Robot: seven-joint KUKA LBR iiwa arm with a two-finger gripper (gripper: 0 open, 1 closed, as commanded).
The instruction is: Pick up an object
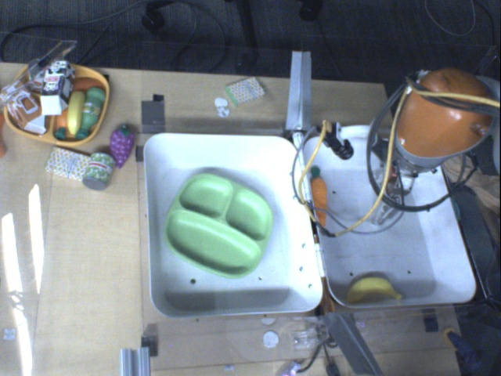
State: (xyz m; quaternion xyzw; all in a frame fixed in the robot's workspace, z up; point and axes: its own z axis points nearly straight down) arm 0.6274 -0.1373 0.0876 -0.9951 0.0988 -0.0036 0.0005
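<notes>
Probably the likeliest thing to lift is the small orange toy carrot with a green top, which lies against the left wall of the right-hand shallow white bin, just beside the ridge shared with the other bin. It looks like light, stiff moulded plastic, smooth enough to slip, so I would take it across its thicker middle rather than at the tapered tip; the wall so close on one side leaves little room for a finger there (a yellow cable loops near it too). A yellow plastic banana rests near the front edge of the same bin, well apart from the carrot, curved and likely as light and slick. The gripper hangs under the arm's orange band over the middle of this bin, touching neither toy as far as I can see; whether it is released or clenched I cannot tell. A green three-compartment plastic tray lies in the left-hand white bin. Off on the bench, a yellow bowl holds assorted toy groceries.
</notes>
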